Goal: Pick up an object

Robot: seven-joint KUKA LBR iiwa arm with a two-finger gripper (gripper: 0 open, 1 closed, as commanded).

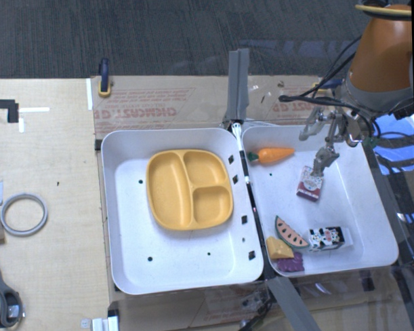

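My gripper (325,158) hangs over the upper middle of the right bin (371,210), reaching in from the right. Just below its tip lies a small red and white packet (310,183); I cannot tell whether they touch. An orange carrot (274,154) rests near the bin's back left corner. At the front of that bin sit a watermelon slice (291,232), a yellow wedge (278,248), a purple piece (289,264) and a black and white carton (326,238).
A yellow divided plate (190,189) lies in the left bin (129,252). A grey divider post (238,86) stands between the bins at the back. On the bench to the left lies a grey ring (22,214).
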